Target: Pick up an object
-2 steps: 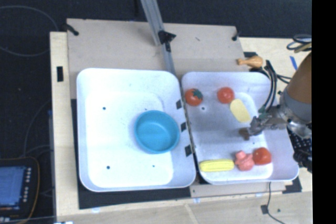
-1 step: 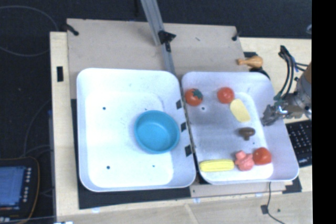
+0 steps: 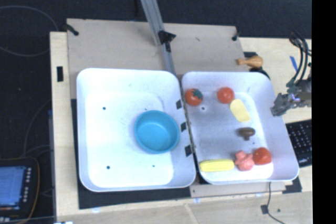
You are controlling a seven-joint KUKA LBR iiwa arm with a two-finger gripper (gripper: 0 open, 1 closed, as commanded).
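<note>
Yellow block (image 3: 240,110) lies just left of the claw (image 3: 280,106), inside the right bin (image 3: 273,174); the claw's grip state I cannot tell.

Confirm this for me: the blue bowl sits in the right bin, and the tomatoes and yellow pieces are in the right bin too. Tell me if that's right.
Not quite. The camera view shows the blue bowl in the left bin, not the right one. The rest holds: the tomatoes and the yellow pieces are in the right bin.
</note>
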